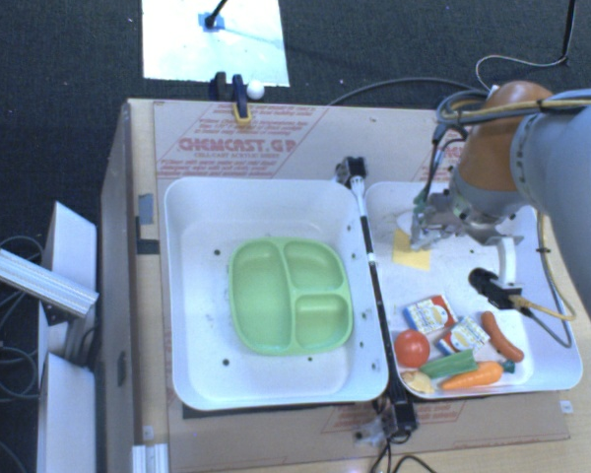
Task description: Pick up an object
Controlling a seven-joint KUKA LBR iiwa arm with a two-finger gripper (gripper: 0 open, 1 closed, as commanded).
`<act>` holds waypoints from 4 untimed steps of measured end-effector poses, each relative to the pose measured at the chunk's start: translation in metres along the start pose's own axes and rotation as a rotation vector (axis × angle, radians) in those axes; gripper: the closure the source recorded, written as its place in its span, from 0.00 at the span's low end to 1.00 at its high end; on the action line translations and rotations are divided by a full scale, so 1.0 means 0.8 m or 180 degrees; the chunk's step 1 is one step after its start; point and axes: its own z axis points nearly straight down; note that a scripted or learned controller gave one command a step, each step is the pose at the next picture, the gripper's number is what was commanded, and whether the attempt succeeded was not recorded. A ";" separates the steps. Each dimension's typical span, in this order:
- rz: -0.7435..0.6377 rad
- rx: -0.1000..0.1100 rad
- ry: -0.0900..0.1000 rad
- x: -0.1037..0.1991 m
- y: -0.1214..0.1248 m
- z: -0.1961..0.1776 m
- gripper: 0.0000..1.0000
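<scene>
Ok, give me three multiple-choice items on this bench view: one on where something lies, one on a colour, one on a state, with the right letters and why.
1. Where does the green divided plate lie?
A. in the left bin
B. in the right bin
C. on the cardboard outside the bins

2. What colour is the flat slice lying just below the gripper?
A. blue
B. yellow
C. black

3. How does the green plate's surface look?
A. piled with toy food
B. bare, nothing on it
C. turned upside down

Answers:
1 A, the plate sits within the left bin, clear of its walls.
2 B, the slice is pale yellow against the right bin floor.
3 B, its three compartments face up and hold nothing, while the tomato and carrot lie in the right bin.
</scene>
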 end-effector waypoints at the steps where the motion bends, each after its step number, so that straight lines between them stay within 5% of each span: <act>1: 0.0004 -0.0005 -0.0006 -0.070 0.053 -0.090 1.00; 2: -0.0001 0.0003 -0.0003 -0.069 0.052 -0.089 0.00; 3: 0.0002 0.0012 0.0003 -0.034 0.009 0.014 0.00; 4: 0.0003 0.0035 0.0005 -0.035 0.007 0.002 1.00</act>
